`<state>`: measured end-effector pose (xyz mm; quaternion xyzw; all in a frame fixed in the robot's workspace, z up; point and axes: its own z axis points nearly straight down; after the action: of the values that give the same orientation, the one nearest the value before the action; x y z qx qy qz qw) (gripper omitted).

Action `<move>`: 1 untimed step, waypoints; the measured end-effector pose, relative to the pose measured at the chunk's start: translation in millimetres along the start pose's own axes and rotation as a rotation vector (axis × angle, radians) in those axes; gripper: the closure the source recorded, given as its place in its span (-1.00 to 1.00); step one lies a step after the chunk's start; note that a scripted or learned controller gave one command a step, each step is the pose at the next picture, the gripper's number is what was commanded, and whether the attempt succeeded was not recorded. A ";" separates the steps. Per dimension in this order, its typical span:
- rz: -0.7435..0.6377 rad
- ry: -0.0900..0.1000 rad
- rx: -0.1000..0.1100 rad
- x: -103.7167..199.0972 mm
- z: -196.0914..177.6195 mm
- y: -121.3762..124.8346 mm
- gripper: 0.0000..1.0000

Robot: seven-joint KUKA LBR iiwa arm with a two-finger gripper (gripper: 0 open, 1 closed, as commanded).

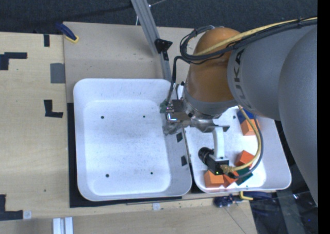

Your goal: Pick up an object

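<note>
Three orange blocks lie in the right bin, all on the far side of the gripper from the left bin, and none touches the gripper. The upper orange block sits farthest off, close under the arm's grey shell. The middle orange block is below it, a wedge-like shape with a bright top face. The lower orange block is nearest the gripper (though well apart from it) and sits by the bin's near rim, with a green piece just beside it.

Seen from above, the gripper hangs over the seam where the two bins' rims meet, at the left bin's side wall. Whether it is open or closed cannot be told, since the wrist and the orange band cover it from this angle, and nothing can be seen in its hold.

On the gripper's other side the left bin's white floor gives broad room. A slanted metal bar runs down toward the gripper from the top of the view.
</note>
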<state>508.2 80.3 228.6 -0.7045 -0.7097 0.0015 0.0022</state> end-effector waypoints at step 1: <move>0.003 -0.001 -0.001 18.7 0.9 -9.6 1.00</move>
<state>498.5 99.0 227.8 -0.7055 -0.7088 0.0013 0.0014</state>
